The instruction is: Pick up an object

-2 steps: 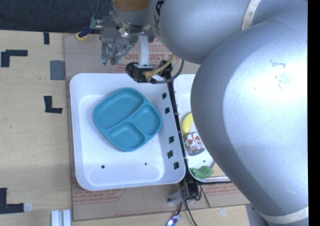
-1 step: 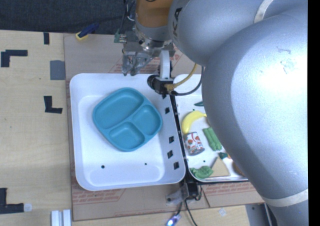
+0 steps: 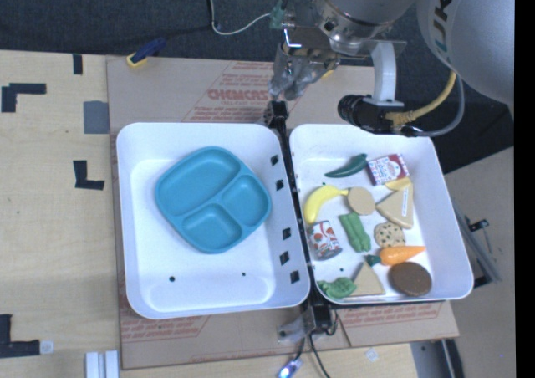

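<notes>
The right bin (image 3: 443, 201) holds several toy foods: a yellow banana (image 3: 322, 199), a dark green chili (image 3: 347, 167), a red and white carton (image 3: 386, 169), a cheese wedge (image 3: 399, 207), a green bean pod (image 3: 355, 232), a small can (image 3: 324, 240), an orange carrot (image 3: 401, 255) and a brown patty (image 3: 410, 278). My gripper (image 3: 291, 79) hangs high over the back edge where the two bins meet, apart from all the items. Nothing shows in its grasp.
A blue three-part plate (image 3: 213, 199) lies in the left bin (image 3: 142, 276). The arm's grey body and a yellow hose (image 3: 435, 109) overhang the back right corner. Cardboard (image 3: 209, 92) lies behind the bins.
</notes>
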You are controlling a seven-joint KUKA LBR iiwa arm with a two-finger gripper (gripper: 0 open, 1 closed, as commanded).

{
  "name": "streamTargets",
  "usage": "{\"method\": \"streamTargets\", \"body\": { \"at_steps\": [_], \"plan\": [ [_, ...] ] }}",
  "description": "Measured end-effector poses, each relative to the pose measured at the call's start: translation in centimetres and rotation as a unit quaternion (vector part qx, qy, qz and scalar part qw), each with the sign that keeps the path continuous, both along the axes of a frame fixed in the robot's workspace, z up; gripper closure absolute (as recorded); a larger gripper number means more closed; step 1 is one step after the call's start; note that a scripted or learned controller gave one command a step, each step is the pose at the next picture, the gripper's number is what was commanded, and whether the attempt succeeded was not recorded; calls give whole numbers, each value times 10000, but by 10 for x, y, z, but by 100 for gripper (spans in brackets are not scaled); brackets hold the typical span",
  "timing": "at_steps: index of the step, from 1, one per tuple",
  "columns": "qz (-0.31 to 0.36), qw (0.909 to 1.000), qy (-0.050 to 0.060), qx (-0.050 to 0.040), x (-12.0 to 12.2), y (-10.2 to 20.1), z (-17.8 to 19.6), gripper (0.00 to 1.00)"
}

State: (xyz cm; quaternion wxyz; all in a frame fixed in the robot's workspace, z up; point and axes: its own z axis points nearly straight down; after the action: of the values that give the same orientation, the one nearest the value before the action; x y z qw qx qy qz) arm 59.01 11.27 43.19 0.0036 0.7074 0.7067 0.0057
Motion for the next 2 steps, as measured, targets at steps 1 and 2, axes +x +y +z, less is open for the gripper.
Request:
{"method": "streamTargets", "body": {
  "at_steps": [1,2],
  "plan": [
    [18,10000,71,-25,2,3,-1,100],
    [42,10000,19,6,-38,41,110,100]
  ]
}}
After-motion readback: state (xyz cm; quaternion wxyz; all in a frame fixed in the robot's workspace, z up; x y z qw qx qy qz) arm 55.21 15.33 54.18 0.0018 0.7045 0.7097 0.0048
